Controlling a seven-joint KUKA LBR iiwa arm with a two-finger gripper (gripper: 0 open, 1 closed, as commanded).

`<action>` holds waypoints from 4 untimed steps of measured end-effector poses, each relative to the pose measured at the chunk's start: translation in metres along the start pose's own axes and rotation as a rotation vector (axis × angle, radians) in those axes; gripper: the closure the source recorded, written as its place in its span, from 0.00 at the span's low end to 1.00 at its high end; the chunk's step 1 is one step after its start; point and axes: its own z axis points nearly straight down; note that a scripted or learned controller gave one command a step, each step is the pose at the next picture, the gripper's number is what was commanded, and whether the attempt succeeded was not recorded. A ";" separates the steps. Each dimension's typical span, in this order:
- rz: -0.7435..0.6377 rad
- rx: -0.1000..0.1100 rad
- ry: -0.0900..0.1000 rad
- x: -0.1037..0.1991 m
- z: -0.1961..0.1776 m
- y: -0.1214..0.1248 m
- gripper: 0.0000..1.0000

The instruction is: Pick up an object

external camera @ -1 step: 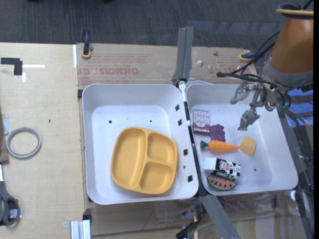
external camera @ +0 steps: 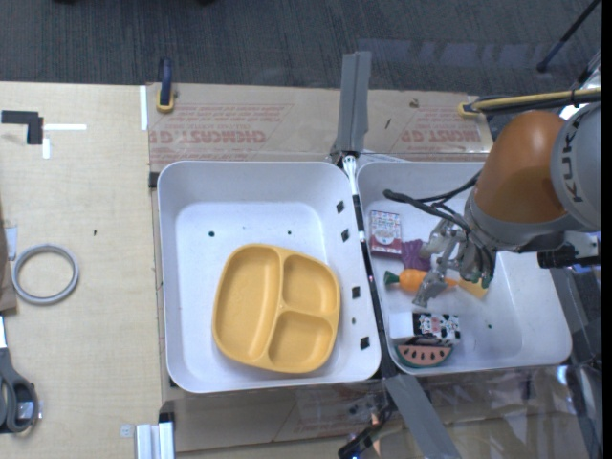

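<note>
In the right bin (external camera: 516, 338) lie several small toys. A red and white carton (external camera: 384, 231) sits at the upper left with a purple piece (external camera: 412, 252) beside it. An orange carrot (external camera: 409, 279) lies just left of my gripper (external camera: 432, 291), and a yellow piece (external camera: 474, 289) pokes out on its right. Below the gripper are a black and white cow-patterned item (external camera: 439, 327) and a watermelon slice (external camera: 424, 354). The gripper hangs low over the middle of this bin, between the carrot and the yellow piece. The wrist hides what lies directly under it.
The left bin (external camera: 191, 208) holds a yellow divided plate (external camera: 277, 307). The grey arm with its orange band (external camera: 521, 170) covers the right bin's upper right. A grey ring (external camera: 42, 273) and scissors (external camera: 16, 400) lie on the bench at far left.
</note>
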 end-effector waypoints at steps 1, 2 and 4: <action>-0.073 0.000 0.000 0.017 0.006 -0.046 0.00; 0.371 0.001 0.001 -0.014 0.006 -0.011 0.00; 0.407 0.002 0.002 -0.002 0.006 -0.011 1.00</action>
